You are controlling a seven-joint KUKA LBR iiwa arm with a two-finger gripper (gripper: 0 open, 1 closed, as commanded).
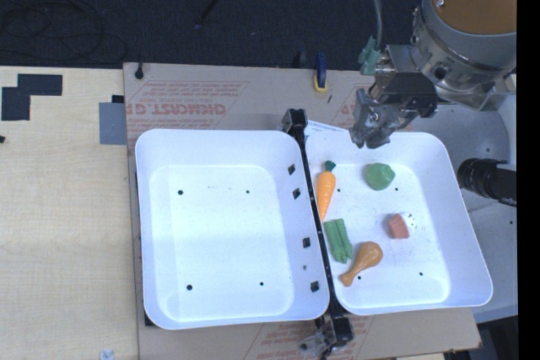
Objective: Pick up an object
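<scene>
The right bin (460, 265) holds several toy foods. An orange carrot (325, 191) lies near its left wall, with a green bean pod (338, 239) below it. A tan drumstick (362, 261) lies lower still. A green lump (379, 175) sits near the bin's back, and a small red block (397, 226) lies to its lower right. My gripper (369, 133) hangs above the bin's back edge, up and to the left of the green lump. I see nothing between its fingers.
The left bin (215, 223) stands beside the right one, with a black clip strip (305, 206) along their shared wall. Both rest on a cardboard sheet (202, 101). A black cylinder (489, 179) sticks in at the right.
</scene>
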